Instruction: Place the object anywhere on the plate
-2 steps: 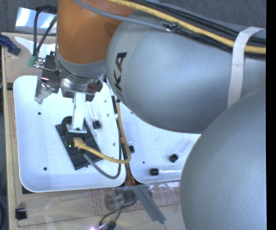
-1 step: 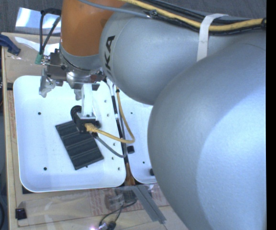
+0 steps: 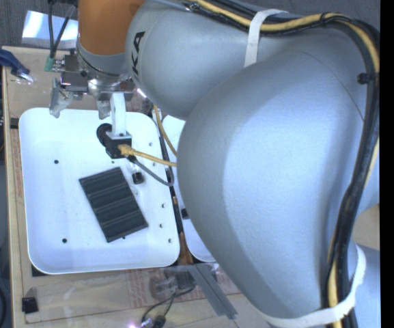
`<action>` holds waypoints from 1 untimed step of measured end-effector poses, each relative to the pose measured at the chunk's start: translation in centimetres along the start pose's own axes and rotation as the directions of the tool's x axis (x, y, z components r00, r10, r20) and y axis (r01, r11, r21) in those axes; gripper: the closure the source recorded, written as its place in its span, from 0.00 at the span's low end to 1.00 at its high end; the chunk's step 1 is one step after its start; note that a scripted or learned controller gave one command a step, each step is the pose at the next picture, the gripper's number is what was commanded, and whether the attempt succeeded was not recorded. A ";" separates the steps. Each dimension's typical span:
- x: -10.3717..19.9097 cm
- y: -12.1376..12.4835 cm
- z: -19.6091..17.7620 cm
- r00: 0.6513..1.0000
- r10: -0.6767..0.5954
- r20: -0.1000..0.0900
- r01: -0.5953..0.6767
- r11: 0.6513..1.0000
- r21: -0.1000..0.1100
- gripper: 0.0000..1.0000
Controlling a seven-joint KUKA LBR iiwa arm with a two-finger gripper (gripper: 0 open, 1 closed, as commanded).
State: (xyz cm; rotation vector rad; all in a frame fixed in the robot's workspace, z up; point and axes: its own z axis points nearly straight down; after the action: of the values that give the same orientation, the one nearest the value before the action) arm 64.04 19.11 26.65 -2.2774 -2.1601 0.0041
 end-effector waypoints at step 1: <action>2.7 -0.5 7.6 0.979 0.204 0.002 -0.204 0.979 0.003 0.00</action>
State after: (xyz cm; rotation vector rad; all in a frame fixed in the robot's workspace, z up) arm 63.62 21.85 19.05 -2.4869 -1.9146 0.0096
